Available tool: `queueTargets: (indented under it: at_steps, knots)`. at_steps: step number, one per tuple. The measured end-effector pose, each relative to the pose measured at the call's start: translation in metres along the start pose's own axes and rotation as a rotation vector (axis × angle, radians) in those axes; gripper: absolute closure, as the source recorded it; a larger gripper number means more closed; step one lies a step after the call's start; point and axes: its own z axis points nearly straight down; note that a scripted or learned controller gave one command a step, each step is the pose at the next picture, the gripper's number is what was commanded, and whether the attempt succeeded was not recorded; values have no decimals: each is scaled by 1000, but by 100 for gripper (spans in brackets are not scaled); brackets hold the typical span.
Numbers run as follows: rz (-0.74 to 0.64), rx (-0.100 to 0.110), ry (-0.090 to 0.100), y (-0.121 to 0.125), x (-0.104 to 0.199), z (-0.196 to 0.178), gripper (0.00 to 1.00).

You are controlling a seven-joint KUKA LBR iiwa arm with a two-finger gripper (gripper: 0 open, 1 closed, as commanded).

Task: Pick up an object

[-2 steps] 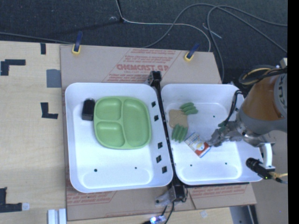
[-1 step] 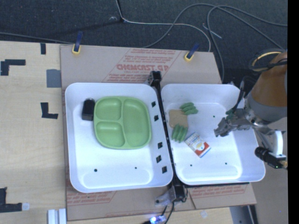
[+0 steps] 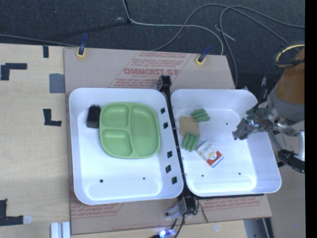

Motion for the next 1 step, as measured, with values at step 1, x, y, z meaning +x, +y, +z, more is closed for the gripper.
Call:
queueTargets:
  at_steps: [1]
  knots:
    - [-6,4,3,18,55,8,100]
